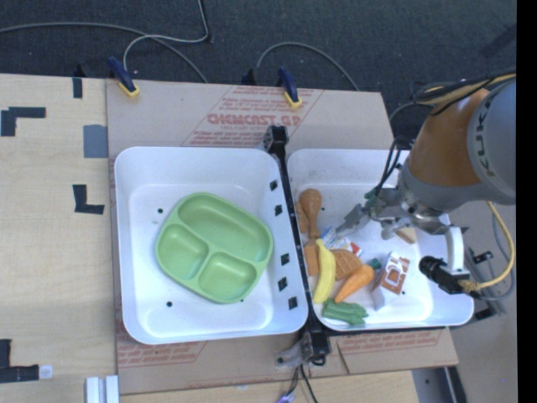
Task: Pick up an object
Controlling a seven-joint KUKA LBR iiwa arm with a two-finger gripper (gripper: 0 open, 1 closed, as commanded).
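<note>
Toys (336,271) are lying in a crowded heap in the right bin (436,313), at about 4 o'clock from the middle of the view. We are seeing the gripper (362,217) hanging over this heap, at 1 o'clock from it, and we cannot tell how its fingers are standing or if anything is between them.

We are judging that the risk is coming from the crowding. The banana (323,274), carrot (355,282), drumstick (310,208) and green piece (346,311) are touching or overlapping, so the fingers may be closing on two things, or sliding off a rounded one. The heap is also lying close to the divider (289,225), where a finger may be hitting the wall.

The left bin (134,309) is holding a green tray (214,248), lying flat.
</note>
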